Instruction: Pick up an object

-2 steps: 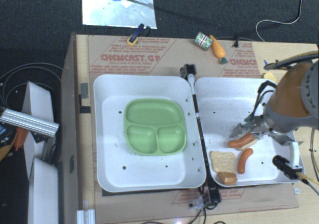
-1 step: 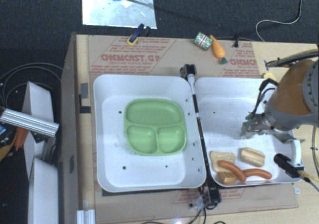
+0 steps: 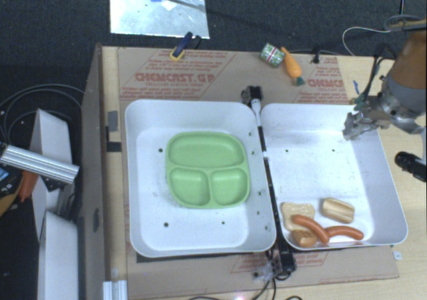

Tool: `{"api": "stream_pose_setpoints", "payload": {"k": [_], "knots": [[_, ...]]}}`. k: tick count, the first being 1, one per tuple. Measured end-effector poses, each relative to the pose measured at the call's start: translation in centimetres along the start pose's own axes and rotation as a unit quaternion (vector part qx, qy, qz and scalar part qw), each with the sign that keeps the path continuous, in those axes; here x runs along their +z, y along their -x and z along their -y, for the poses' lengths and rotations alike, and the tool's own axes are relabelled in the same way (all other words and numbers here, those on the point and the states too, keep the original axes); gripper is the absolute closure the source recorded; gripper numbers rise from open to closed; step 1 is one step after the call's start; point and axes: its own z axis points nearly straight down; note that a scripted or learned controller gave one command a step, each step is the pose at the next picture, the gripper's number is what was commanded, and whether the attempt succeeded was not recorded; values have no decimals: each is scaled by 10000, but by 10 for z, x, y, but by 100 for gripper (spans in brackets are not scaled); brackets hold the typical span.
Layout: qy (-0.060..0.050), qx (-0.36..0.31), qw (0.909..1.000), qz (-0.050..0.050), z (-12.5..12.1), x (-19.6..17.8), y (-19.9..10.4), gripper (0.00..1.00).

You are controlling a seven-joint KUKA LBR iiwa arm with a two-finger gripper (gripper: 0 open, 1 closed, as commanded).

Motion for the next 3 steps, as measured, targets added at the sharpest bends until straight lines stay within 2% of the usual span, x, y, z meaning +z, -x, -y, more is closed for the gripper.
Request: {"api": "stream_pose_setpoints", "payload": {"k": [1, 2, 3], "knots": [[-8, -1, 10000, -1, 0, 0, 0, 0], [-23, 2, 10000, -1, -68, 59, 36, 0], [-17, -4, 10000, -1, -78, 108, 29, 0]]}}
